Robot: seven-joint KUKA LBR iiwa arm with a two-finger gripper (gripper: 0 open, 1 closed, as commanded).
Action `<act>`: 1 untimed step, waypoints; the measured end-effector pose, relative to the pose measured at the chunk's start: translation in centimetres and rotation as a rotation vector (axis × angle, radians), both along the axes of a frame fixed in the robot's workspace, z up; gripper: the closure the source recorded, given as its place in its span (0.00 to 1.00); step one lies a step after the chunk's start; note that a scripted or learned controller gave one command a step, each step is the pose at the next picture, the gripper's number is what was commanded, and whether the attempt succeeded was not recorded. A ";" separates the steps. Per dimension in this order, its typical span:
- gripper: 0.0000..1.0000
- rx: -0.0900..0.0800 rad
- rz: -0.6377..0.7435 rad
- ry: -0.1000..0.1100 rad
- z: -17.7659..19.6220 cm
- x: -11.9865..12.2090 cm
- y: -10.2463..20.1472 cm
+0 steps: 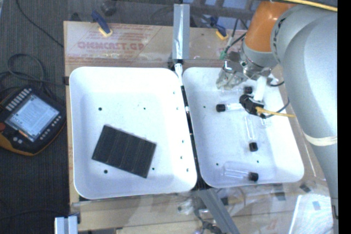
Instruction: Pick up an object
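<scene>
Nearest the lens, a clear tube with a black cap (237, 173) lies near the right bin's (208, 134) front wall. Two more capped tubes (251, 133) lie behind it, well apart. The gripper (229, 78) hangs over that bin's back edge; its state cannot be told. A dark ribbed slab (124, 150) rests in the left bin (82, 96).

Fixed overhead camera, slanted down, both bins (131, 76) framed, seemingly mid-range
</scene>
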State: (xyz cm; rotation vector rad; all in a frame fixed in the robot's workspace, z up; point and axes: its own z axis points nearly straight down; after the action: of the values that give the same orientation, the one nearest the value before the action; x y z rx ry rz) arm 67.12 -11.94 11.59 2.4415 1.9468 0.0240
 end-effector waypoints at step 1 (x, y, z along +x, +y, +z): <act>1.00 0.013 0.099 0.002 -0.6 0.9 -2.1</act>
State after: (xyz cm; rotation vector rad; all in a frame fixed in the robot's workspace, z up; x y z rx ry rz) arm 67.99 -14.02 10.99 2.3517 2.0731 0.0354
